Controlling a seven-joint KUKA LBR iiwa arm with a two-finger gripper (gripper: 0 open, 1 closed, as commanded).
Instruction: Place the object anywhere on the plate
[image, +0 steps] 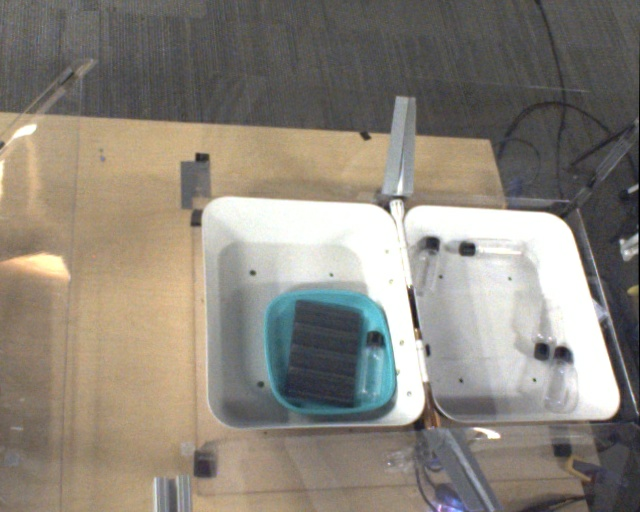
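Gripper state: cannot tell from this view, nor whether it carries anything; no point to log for it. Arm enters from frame right per the rig, so, as a judgement, everything that matters lies leftward of its approach, past the right bin (480, 330) and across the shared divider. Right bin, centre right of frame: a few clear, glassy items with small black caps, two near its upper left corner (447, 247), one pair by its lower right (550, 352); outlines wash into the white floor, shapes uncertain. Left bin (225, 300), centre of frame: teal plate (272, 335) sits in its lower right part, close to the divider side. Dark ribbed block (322, 350) lies flat on the plate, inside the rim, long axis running roughly top to bottom of frame with its top end leaning slightly right. Judged from this, the placing looks done if the block is the task's object. Doubt: a clear bottle-like piece (377, 370) lies along the plate's right edge, dark cap toward frame top; cannot tell whether it rests on the rim or just beside it, nor whether it is the intended thing instead.
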